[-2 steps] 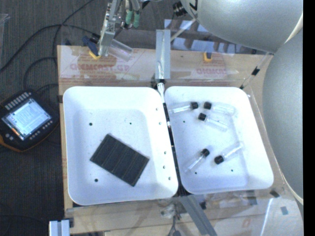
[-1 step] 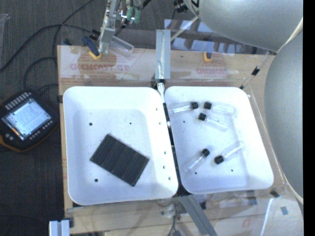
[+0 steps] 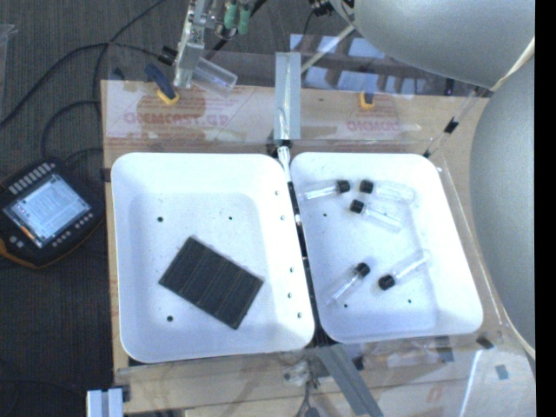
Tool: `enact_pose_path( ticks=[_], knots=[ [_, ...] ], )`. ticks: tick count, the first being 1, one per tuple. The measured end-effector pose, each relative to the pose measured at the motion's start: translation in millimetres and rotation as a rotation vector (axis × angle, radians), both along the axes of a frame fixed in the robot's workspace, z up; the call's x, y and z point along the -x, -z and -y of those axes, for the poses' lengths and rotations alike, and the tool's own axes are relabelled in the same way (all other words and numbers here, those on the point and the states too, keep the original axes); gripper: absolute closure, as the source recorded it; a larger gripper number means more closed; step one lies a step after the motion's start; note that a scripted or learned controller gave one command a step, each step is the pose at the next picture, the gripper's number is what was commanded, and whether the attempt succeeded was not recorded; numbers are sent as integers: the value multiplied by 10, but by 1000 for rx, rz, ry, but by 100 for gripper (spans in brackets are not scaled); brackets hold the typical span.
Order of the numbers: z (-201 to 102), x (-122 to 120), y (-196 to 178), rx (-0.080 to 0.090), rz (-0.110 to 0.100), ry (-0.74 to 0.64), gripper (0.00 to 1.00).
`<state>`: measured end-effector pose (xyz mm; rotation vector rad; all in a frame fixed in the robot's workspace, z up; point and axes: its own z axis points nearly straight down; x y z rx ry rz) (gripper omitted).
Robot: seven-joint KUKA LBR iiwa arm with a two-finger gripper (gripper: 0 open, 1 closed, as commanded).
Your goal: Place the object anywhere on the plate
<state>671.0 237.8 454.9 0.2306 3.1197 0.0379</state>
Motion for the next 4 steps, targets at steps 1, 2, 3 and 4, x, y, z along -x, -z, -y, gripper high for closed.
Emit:
enact_pose_path(
  ticks=[1, 2, 3, 4],
  knots=[
    [-4, -7, -99, -3, 3, 0, 100],
    [-7, -14, -195, -5, 6, 1, 100],
    [-10, -21, -292, -7, 10, 1, 100],
    [-13, -27, -390, -9, 13, 1, 100]
  ],
)
